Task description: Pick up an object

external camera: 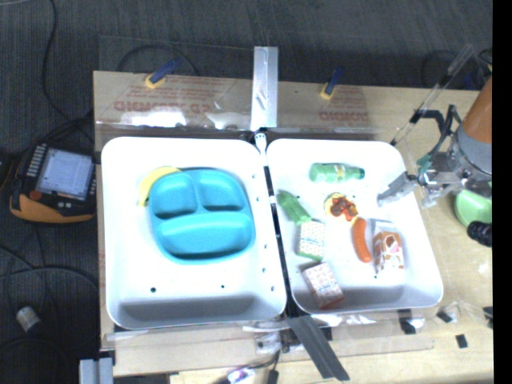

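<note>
The right bin [416, 286] holds several small items: a green bottle [337, 171] lying at the back, a green leafy piece [293, 207], a round pizza-like toy [342, 206], an orange sausage [362, 239], a clear packet with a red-and-white toy [390, 250], and two checkered boxes [312, 239] [323, 282]. My gripper [410, 193] hovers over the right rim of this bin, to the right of the pizza toy and above the packet. Its fingers are open with nothing between them.
The left bin [120, 278] bears a blue divided tray [200, 214] with a yellow object [152, 181] peeking from under its left edge. A green round object [472, 205] sits on the bench right of the bins. A metal post [265, 86] stands behind the divider.
</note>
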Available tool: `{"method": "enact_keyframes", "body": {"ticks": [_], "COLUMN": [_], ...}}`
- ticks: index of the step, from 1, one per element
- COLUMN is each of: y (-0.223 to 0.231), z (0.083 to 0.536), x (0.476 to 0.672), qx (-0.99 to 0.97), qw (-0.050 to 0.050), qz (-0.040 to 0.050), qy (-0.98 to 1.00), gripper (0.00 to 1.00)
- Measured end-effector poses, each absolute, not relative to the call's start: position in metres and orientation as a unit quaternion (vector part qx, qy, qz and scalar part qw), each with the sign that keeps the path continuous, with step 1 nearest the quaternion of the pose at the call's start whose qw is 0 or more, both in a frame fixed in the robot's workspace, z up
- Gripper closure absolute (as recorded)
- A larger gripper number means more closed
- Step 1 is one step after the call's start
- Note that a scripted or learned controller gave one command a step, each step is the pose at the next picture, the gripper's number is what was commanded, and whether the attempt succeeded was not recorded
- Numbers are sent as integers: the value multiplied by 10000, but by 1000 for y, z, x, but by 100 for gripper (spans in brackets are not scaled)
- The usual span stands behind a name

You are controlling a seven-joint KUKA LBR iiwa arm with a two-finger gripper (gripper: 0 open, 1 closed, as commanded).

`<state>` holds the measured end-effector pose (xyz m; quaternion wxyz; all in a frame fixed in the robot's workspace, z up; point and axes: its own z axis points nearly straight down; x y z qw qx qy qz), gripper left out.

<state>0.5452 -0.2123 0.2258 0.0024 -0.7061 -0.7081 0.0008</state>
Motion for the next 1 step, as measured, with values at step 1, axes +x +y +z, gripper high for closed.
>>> {"method": "enact_keyframes", "body": {"ticks": [1], "y": [-192], "z": [162], "x": [524], "qx": [-6950], "qw": [25], "qz": [16], "qy": [-7190], "gripper": [0]}}
